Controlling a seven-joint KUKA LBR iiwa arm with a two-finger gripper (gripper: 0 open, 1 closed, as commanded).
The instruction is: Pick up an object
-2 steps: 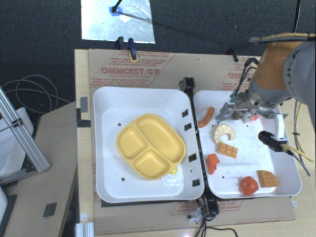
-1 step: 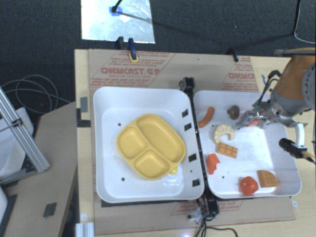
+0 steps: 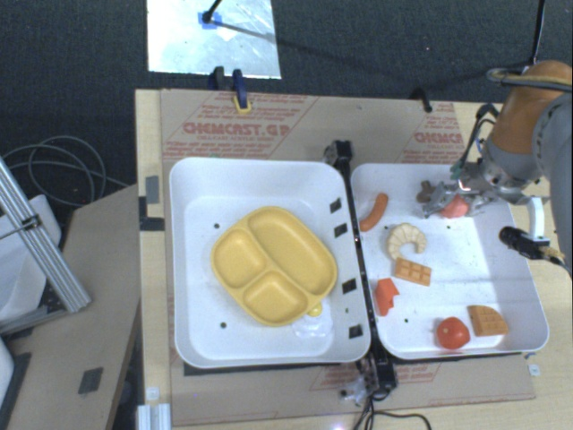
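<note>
My gripper (image 3: 436, 198) is low over the far right corner of the right bin (image 3: 515, 285), reaching in from the right. A small red piece (image 3: 456, 209) lies right against it, partly hidden by the gripper body. Also in this bin are an orange sausage (image 3: 373, 211), a pale croissant (image 3: 407, 237), a brown waffle (image 3: 414, 271), an orange-red wedge (image 3: 386, 295), a red tomato (image 3: 453, 332) and a tan toast slice (image 3: 487, 320). All of these rest on the bin floor, apart from the gripper.
A yellow divided plate (image 3: 273, 262) lies in the left bin (image 3: 192, 267). A black divider (image 3: 351, 240) runs between the bins. The grey and orange arm (image 3: 528, 124) stands over the right bin's far right edge.
</note>
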